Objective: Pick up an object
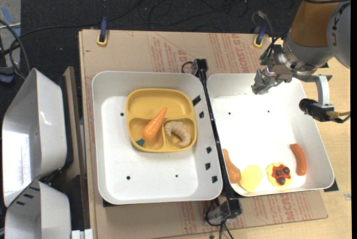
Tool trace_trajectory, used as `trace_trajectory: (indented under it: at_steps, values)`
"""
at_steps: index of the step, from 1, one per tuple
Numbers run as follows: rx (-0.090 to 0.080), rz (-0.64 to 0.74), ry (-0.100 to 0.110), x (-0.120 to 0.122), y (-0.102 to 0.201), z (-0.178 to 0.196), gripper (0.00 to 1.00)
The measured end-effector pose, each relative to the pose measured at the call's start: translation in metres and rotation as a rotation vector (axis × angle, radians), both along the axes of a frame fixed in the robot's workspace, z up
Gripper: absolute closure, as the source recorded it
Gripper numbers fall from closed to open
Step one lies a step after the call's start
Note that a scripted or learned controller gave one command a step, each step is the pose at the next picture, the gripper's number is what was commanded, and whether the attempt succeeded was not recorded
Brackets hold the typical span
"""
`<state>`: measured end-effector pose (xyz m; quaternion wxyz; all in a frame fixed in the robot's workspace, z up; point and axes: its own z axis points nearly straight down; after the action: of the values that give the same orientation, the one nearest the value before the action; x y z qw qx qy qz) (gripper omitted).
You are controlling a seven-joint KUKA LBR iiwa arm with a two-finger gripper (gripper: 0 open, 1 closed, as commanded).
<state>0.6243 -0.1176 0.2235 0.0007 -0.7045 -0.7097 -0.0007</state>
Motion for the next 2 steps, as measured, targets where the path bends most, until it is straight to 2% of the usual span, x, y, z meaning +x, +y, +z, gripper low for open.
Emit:
trace_trajectory:
  at_steps: [2]
  values:
    - [0.0, 0.0, 0.003, -0.017, 0.097, -0.014, 1.0]
